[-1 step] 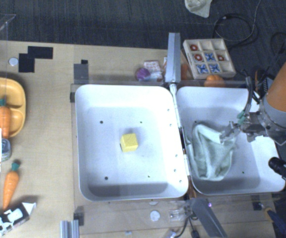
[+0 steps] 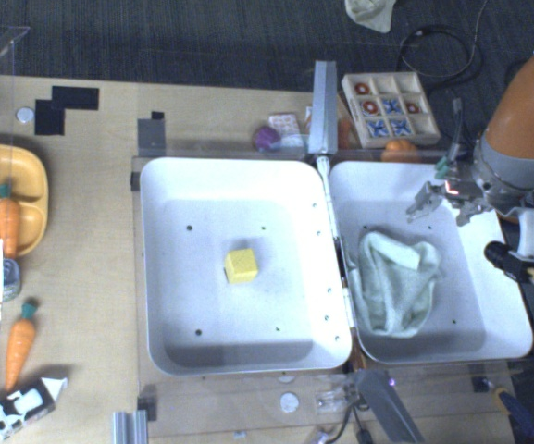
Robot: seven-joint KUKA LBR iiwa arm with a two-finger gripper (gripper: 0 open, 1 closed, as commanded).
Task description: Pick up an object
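A small yellow block [image 2: 242,265] lies near the middle of the left bin [image 2: 169,202]. A crumpled pale green cloth [image 2: 394,280] rests in the right bin [image 2: 489,326], toward its left side. My gripper [image 2: 444,203] hangs over the back part of the right bin, above and to the right of the cloth. Its fingers [image 2: 420,203] are spread open with nothing between them. The grey arm with its orange band [image 2: 526,109] comes in from the right.
A tic-tac-toe board [image 2: 391,107], a purple item [image 2: 267,138] and an orange item [image 2: 398,149] sit behind the bins. Left of the bins lie a yellow tray [image 2: 26,169], toy carrots [image 2: 18,340] and other toys. A metal divider [image 2: 323,109] stands between the bins.
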